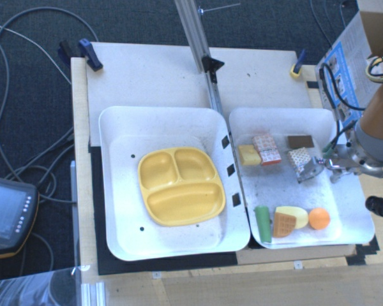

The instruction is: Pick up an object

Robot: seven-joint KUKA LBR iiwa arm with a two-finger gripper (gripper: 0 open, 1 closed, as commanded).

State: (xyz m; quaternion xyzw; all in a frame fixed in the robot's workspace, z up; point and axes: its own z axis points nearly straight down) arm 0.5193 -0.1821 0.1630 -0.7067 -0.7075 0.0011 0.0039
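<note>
Jaws unreadable from up here, spread or pressed together, I can't tell! Sweeping across: yellow divided plate [179,187] alone in the left bin [115,129], candidates crowding the right bin [242,123]. The gripper [305,173] sits just beside the speckled block [298,157], likely its target since it's nearest.

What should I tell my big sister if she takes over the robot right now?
Gripper: low in the right bin, beside the silver patterned block. I cannot tell whether it is open or shut, and nothing shows as held.
Right bin: yellow block, red-and-white box, brown block, green cylinder, waffle-like piece, yellow piece, orange ball.
Left bin: yellow divided tray.
Done: nothing lifted.
Left: grasp one object and raise it.
</note>
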